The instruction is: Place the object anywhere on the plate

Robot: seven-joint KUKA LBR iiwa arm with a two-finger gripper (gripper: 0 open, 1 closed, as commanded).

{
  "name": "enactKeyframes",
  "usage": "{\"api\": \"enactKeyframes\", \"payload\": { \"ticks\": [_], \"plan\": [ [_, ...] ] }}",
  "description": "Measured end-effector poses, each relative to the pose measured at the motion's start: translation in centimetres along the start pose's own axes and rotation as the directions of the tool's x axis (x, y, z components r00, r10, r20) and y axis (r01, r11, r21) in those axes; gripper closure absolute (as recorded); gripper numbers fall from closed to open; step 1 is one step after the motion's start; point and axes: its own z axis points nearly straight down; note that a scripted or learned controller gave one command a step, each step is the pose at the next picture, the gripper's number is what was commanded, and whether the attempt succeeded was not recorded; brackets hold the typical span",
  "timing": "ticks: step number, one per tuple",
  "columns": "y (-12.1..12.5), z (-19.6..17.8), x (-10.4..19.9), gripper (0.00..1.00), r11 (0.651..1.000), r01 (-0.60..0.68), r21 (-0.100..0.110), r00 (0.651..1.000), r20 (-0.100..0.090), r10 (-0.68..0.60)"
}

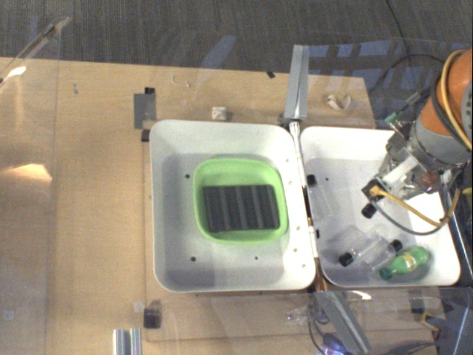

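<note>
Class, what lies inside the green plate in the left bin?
Inside the green plate lies a dark ribbed panel, filling its middle, with the green rim all around it. Whatever is beneath that panel is covered.

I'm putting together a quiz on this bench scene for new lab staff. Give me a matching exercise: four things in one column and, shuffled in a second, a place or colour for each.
Things
1. plate
2. clear bottle
3. green bottle
4. band on the arm

Places and colours
A. orange
B. lower right corner of the right bin
C. middle of the left bin
D. lying in the right bin, black cap at its left end

Pairs: 1-C, 2-D, 3-B, 4-A
</note>
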Motion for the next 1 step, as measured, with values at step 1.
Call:
{"api": "enactKeyframes", "payload": {
  "ticks": [1],
  "plan": [
    [0.01, 0.00, -0.01, 0.00, 1.000, 0.000, 0.000, 1.000, 0.000, 0.000]
  ]
}}
